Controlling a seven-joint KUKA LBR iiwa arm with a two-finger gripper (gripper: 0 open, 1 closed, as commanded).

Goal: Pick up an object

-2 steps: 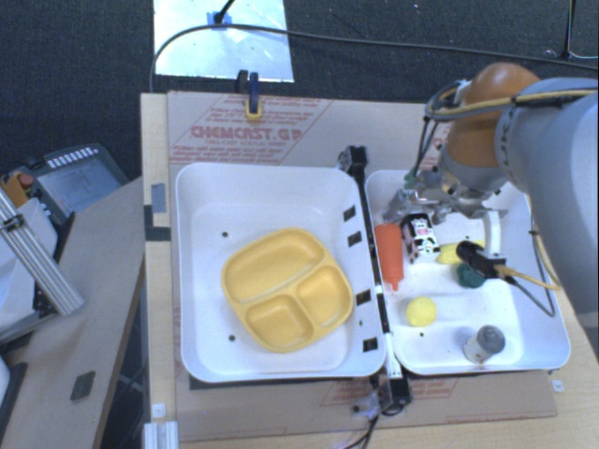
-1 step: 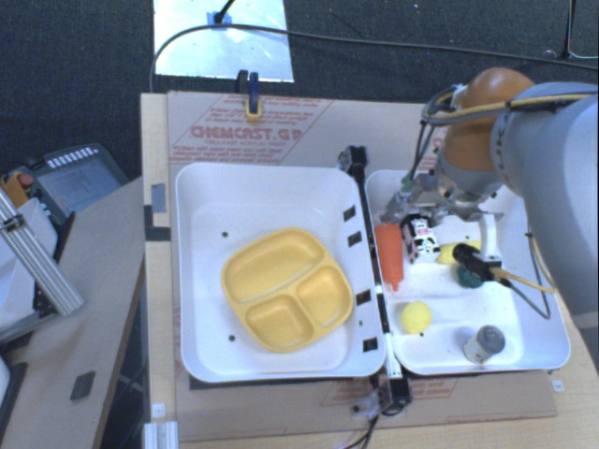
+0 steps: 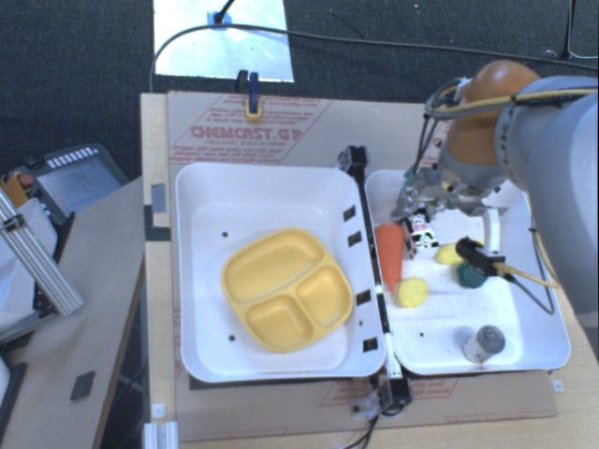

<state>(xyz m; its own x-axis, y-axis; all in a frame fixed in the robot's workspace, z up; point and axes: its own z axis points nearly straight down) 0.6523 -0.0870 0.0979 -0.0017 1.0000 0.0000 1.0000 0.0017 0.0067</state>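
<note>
Nearest us in the right bin (image 3: 552, 344) sits a small grey cylinder (image 3: 484, 342), dull and stubby, well apart from everything the arm is working over. Farther in we find a round yellow ball (image 3: 413, 292), soft-looking and matte, touching the lower tip of the carrot (image 3: 389, 253). That carrot is a smooth orange cone, and its long axis runs almost straight away from us, hard against the divider between the bins. Beside it to the right lie a yellow lump (image 3: 449, 252) and a dark green piece (image 3: 474, 267), glossy like moulded plastic.

In the left bin (image 3: 201, 279) rests a yellow tray (image 3: 285, 288) with three compartments, tilted on the floor of the bin.

Farther still, the gripper (image 3: 418, 215) hangs low over the back of the right bin, just above a small black-and-white object (image 3: 423, 235). We judge the carrot's thick end to be the closest candidate, lying just left of the tool and slightly toward us. We cannot tell how wide the tool stands, nor whether it has anything in it.
</note>
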